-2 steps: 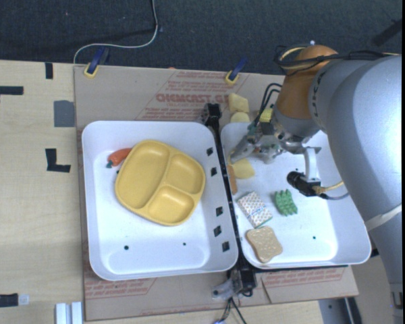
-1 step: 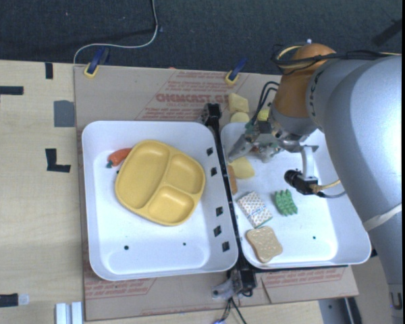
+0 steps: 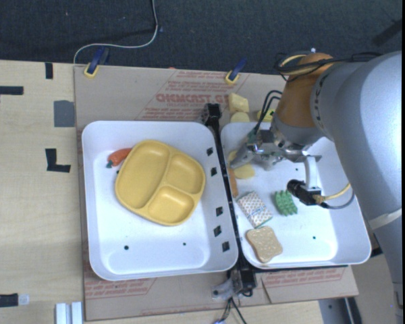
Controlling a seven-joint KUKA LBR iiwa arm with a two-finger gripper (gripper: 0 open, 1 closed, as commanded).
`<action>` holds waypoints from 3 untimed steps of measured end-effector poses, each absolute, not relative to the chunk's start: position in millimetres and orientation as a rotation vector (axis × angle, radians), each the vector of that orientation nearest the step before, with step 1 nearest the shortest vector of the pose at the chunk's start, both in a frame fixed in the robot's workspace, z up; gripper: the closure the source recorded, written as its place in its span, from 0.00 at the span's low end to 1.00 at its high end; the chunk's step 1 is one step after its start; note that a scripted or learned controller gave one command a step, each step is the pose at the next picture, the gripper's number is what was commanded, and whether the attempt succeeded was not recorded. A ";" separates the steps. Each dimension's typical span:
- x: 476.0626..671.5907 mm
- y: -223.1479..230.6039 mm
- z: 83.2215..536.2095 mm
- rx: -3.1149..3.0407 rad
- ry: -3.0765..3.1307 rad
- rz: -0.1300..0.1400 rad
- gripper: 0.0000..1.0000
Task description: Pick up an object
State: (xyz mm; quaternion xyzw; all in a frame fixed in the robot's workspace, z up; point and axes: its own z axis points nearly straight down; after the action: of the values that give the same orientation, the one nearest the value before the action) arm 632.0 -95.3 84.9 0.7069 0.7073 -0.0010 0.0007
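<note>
Lying nearest, at six o'clock in the right white bin: tan toast-shaped slice. Hovering at ten o'clock there, grey metal hand, spread impossible to tell, gripping nothing visibly. Seemingly approaching; likely needing a descent onto the small yellowish round piece just beneath.

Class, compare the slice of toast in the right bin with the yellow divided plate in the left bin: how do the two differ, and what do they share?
The toast slice is tan and speckled; the yellow plate is plain bright yellow. The toast slice is far smaller than the yellow plate. The toast slice is a flat slab, while the yellow plate is moulded into three compartments. The toast slice lies in the right bin, the yellow plate in the left bin. Both lie flat and apart from the arm.
</note>
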 end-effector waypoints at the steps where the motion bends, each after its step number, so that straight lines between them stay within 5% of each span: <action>1: 667.3 -96.4 83.9 2.221 2.228 -0.009 0.00; 3: 641.2 -103.9 84.9 2.220 2.222 -0.002 0.00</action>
State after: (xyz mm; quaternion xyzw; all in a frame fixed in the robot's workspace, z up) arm 641.2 -103.9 84.9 0.7068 0.7074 -0.0007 0.0005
